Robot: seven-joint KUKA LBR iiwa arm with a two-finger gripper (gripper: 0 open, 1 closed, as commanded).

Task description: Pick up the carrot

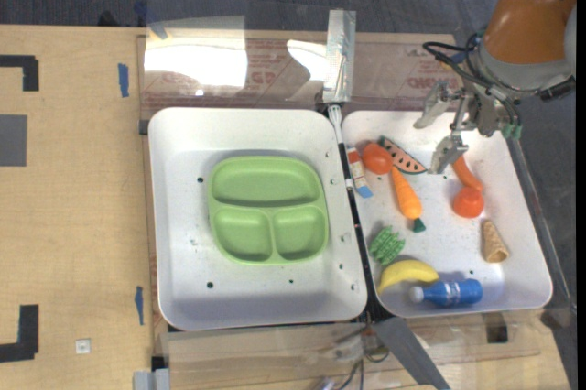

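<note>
The carrot (405, 192) is orange with a small green tip and lies in the right bin (526, 196), left of centre, pointing toward the near side. My gripper (439, 134) hangs over the far part of that bin, up and to the right of the carrot and apart from it. Its two grey fingers (448, 150) stand open with nothing between them. The arm's orange band (536, 4) rises behind it at the top right.
Around the carrot lie a red tomato (375, 159), a watermelon slice (404, 157), an orange-red pepper (467, 191), a brown cone (494, 241), a green leafy piece (386, 244), a banana (408, 272) and a blue bottle (449, 292). The left bin (174, 196) holds a green divided plate (268, 207).
</note>
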